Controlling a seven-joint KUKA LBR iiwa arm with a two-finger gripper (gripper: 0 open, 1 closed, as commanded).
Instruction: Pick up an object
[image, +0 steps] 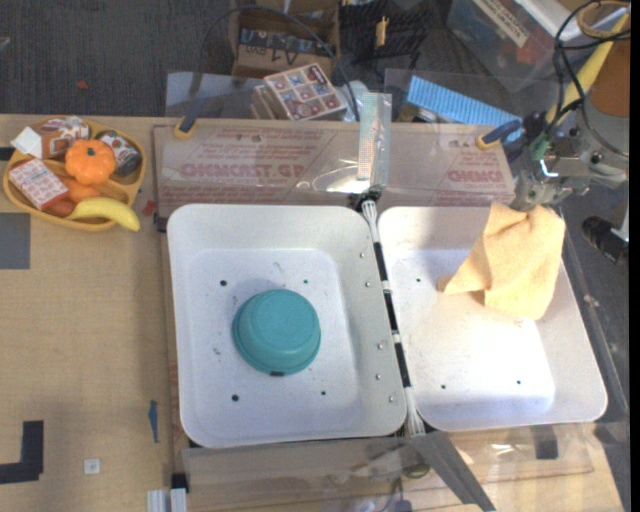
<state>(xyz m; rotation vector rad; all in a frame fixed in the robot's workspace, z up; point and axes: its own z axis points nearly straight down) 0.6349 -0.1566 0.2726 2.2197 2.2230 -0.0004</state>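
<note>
A cluttered wooden bench carries two shallow white bins side by side, with boxes and cables crowding the background. Over the far right corner of the right bin (560, 400), the gripper (528, 196) has its jaws pinched on the top edge of a yellow cloth (515, 265), which hangs from them in a loose drape, its lower folds apparently brushing the bin floor. The hold looks thin: it takes only a corner of fabric, so I judge a quick lift or swing could pull the cloth free and drop it. The bin's far wall sits just behind the gripper, leaving little room that way; the floor toward the near side is bare. A teal bowl (277, 331) lies upside down in the left bin (190, 240), well apart
</note>
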